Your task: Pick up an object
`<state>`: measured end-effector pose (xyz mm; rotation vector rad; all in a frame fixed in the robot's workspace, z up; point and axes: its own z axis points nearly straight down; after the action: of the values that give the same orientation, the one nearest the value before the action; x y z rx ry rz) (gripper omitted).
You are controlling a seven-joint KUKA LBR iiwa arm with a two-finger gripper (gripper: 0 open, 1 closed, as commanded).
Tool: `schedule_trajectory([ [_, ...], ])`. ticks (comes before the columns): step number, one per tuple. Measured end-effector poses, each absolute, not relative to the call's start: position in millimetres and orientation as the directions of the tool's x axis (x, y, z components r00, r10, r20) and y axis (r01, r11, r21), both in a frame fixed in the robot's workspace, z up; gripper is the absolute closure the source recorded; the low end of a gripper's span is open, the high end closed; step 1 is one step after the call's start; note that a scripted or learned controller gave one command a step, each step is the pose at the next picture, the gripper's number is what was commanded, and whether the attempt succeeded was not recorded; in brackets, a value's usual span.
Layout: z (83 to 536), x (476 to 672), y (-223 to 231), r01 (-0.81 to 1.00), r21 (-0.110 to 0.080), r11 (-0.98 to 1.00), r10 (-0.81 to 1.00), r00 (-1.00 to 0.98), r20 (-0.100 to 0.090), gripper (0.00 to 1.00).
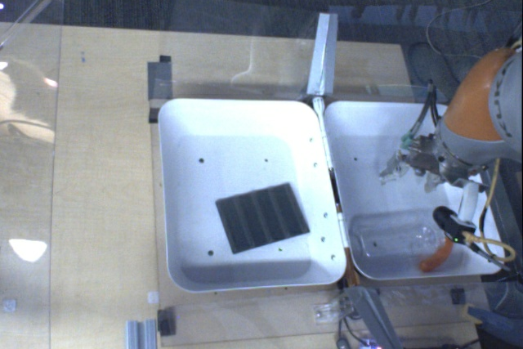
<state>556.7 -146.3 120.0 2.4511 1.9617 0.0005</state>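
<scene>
Orange object [435,257] lies in right bin [359,135] below the hand [406,162].

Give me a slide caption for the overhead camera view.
KUKA arm over right bin; dark ribbed mat in left bin.

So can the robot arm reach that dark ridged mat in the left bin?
Probably yes. The dark ridged mat lies flat in the open in the left bin, with nothing on top of it. The gripper is over the right bin, so the arm must cross the divider first.
</scene>
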Motion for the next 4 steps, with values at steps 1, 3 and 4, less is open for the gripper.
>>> schedule_trajectory([
  [1,207,532.0,-166,0.978,0.006,-0.207,0.978,0.207,-0.001,0.00],
  [3,89,490.4,-193,0.997,0.009,0.075,0.997,-0.075,-0.001,0.00],
  [4,88,572.4,-192,0.998,0.012,-0.062,0.998,0.062,-0.002,0.00],
])
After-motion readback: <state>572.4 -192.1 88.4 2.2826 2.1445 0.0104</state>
